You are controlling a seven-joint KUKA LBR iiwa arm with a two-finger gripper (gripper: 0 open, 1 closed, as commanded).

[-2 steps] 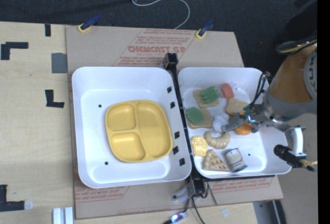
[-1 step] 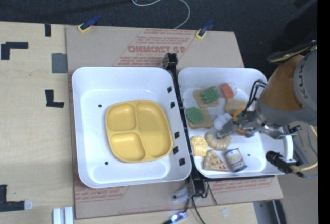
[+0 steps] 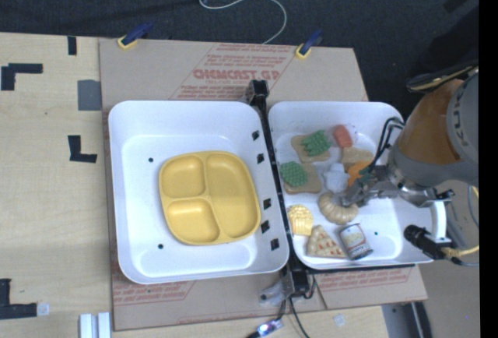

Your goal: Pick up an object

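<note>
Arm enters from right, wrist low over the right bin (image 3: 389,114). Gripper (image 3: 359,190) sits just above the croissant (image 3: 337,209), among toy food items; whether the jaws are apart or together cannot be told. Small can (image 3: 355,241) lies near edge, beside pizza slice (image 3: 323,243). Left bin (image 3: 128,173) holds yellow divided plate (image 3: 208,197).

Around your gripper (image 3: 359,192) the right bin (image 3: 385,114) is crowded: a croissant (image 3: 338,208) touching below-left, a can (image 3: 355,241) below, waffle pieces (image 3: 305,161) left. Far left, the left bin (image 3: 132,173) leaves open floor around its yellow tray (image 3: 208,197).
</note>
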